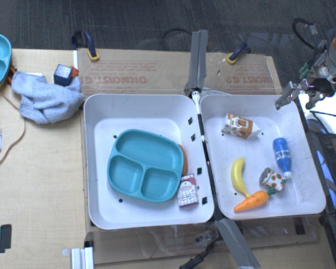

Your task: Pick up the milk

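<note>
Two bins, seven things in them, by my count.

I count two white bins: the left bin [98, 150] and the right bin [308, 206]. In the left one I see one teal divided plate [144, 165] and one small red-and-white carton [187, 192]. In the right one I count five things: one brown-and-white milk carton [238, 126], one blue bottle [281, 156], one banana [237, 176], one carrot [251, 200] and one small patterned toy [271, 179]. On the bench outside them lie one grey cloth [45, 98], one small blue cube [63, 74] and two clamps [89, 45] [236, 53].
</note>
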Robot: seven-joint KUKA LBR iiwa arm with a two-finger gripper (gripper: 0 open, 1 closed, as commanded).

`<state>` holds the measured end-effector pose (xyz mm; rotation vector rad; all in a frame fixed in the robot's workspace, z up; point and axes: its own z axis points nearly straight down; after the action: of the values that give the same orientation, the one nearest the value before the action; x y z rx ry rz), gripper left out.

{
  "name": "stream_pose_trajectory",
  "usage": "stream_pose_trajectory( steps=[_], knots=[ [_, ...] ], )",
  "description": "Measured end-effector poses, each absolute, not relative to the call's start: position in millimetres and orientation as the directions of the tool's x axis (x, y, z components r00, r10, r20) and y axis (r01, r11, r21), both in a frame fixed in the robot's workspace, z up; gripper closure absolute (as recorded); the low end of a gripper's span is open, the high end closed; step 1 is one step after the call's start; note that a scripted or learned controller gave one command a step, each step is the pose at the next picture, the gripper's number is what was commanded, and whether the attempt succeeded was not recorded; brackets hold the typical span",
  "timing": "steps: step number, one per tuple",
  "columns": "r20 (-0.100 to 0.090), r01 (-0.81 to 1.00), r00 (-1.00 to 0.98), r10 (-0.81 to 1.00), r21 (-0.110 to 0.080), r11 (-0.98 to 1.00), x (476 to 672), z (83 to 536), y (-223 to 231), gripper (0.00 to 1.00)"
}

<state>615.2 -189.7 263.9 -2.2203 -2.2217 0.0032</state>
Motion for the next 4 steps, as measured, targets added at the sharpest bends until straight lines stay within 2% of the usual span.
stream_pose_trajectory(
  steps=[1, 2, 3, 4],
  knots=[
    [-0.001, 0.987, -0.160, 0.987, -0.002, 0.160, 658.9, 183, -175, 0.00],
    [-0.012, 0.673, -0.740, 0.673, 0.003, 0.740, 663.5, 109, -130, 0.00],
    [-0.003, 0.749, -0.663, 0.749, 0.002, 0.663, 640.8, 94, -108, 0.00],
    [-0.006, 0.752, -0.659, 0.752, 0.005, 0.659, 641.5, 104, -110, 1.00]
  ],
)
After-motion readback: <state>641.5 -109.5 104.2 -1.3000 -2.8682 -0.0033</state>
